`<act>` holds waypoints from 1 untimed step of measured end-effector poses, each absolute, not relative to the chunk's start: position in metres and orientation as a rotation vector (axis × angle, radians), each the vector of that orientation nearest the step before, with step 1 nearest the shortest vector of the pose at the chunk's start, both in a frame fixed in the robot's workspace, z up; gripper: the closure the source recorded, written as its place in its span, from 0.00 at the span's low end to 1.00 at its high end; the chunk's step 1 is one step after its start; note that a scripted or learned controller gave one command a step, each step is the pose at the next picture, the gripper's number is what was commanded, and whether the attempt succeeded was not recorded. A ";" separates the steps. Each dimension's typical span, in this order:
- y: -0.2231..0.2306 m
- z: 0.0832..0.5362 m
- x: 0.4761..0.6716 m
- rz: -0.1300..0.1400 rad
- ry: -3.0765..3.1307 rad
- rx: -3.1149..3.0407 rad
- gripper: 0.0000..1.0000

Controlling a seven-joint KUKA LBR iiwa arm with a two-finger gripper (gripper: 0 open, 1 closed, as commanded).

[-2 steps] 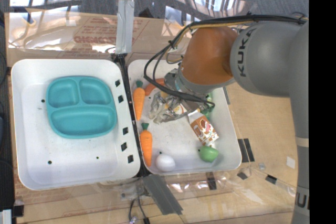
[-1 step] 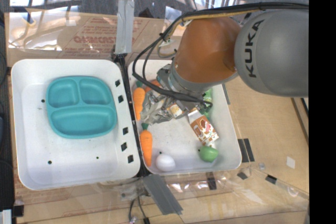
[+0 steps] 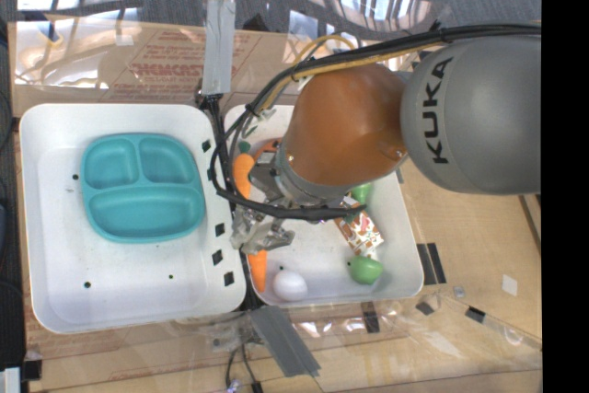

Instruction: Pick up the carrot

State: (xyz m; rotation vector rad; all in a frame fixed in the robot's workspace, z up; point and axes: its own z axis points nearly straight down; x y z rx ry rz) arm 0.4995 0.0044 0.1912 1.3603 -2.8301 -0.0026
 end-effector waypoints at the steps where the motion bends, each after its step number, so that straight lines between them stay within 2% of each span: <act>1: -0.006 0.288 0.527 0.005 -2.680 1.649 1.00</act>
